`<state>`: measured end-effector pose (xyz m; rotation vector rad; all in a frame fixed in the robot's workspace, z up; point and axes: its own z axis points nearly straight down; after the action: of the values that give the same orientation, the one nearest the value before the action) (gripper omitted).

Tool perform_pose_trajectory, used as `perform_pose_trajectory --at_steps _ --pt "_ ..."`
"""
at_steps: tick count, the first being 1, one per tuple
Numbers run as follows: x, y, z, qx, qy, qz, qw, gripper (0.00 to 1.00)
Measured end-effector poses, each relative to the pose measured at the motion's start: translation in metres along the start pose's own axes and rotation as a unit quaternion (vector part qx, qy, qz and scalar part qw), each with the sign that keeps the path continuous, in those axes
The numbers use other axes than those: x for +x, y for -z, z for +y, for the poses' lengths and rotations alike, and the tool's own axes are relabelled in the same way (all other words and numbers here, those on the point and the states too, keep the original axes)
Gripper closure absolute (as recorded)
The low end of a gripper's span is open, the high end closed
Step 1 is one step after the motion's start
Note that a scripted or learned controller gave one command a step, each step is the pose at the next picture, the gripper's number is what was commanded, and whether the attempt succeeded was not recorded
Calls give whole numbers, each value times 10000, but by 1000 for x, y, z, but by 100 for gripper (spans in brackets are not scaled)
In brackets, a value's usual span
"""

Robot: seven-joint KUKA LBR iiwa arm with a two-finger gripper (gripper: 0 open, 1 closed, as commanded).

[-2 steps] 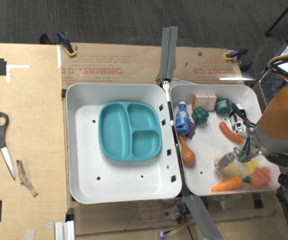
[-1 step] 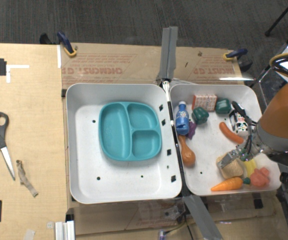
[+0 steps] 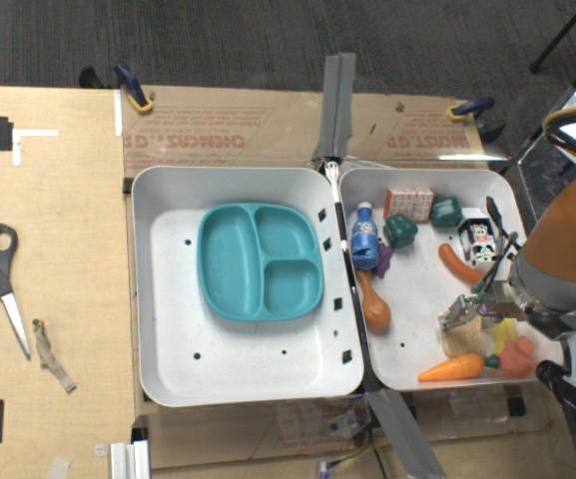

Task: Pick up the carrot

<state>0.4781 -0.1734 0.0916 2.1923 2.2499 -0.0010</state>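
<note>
The carrot (image 3: 451,369) is lying near the right bin's (image 3: 417,297) front edge. The claw (image 3: 464,312) is hovering just above it; I cannot tell its state.

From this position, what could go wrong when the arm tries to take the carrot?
1. The carrot lies near the front wall of the right bin, so the gripper may hit that wall.
2. A tan block and a red piece sit right beside the carrot; the grasp might catch one of them instead.
3. The carrot is tapered and could slip out.
</note>
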Motion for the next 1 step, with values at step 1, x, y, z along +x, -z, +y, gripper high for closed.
perform_pose_trajectory --at_steps 1 --pt "-12 138 0 8 -1555 -8 9878 100"
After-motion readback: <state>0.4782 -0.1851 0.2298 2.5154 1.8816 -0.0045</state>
